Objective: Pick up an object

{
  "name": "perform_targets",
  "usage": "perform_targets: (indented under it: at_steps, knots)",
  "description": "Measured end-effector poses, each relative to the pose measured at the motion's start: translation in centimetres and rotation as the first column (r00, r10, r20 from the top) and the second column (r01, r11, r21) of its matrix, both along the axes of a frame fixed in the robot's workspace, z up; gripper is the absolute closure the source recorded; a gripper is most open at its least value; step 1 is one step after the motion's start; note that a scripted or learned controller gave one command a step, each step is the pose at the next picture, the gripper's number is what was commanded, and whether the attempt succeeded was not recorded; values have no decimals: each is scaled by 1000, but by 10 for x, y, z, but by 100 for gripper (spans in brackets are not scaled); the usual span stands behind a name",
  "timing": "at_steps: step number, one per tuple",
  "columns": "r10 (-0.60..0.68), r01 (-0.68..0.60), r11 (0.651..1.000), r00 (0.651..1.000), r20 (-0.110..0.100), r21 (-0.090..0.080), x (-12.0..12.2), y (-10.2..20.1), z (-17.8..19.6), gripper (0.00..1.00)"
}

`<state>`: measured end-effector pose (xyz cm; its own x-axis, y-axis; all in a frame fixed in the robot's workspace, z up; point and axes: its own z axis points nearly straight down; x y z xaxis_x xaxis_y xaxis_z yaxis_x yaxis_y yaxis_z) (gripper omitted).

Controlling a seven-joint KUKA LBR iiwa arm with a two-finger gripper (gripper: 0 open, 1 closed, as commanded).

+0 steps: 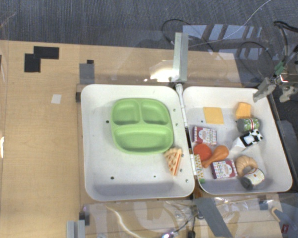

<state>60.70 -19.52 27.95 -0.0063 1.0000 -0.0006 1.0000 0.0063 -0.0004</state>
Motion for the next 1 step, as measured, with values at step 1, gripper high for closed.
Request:
perform_targets:
  at_steps: [1]
  knots:
    - [-55, 55, 998, 998, -2, 0, 62, -9, -117, 0]
